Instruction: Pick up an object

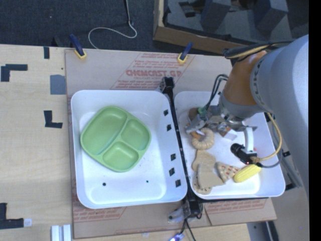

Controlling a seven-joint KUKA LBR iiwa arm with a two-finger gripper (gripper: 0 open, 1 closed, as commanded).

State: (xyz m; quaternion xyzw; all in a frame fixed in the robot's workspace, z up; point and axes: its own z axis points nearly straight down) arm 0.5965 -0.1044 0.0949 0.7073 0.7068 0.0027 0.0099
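The right bin [268, 185] holds several toy foods. A beige ring-shaped piece [203, 141] lies near its middle, and below it are tan bread-like slices [204, 173]. A pizza wedge [226, 170] and a yellow corn cob [247, 173] lie to their right, and a brown piece [194, 115] rests at the upper left. My gripper [201, 126] is down inside this bin, just above the beige ring and beside the brown piece. The wrist and its cables hide what lies under it.
A green divided plate [116, 138] lies in the left bin [85, 185]. A black divider [173, 134] runs between the two bins. The grey arm with its orange band [239, 79] covers the right bin's upper right. Blue clamps [76, 46] hold the board's far edge.
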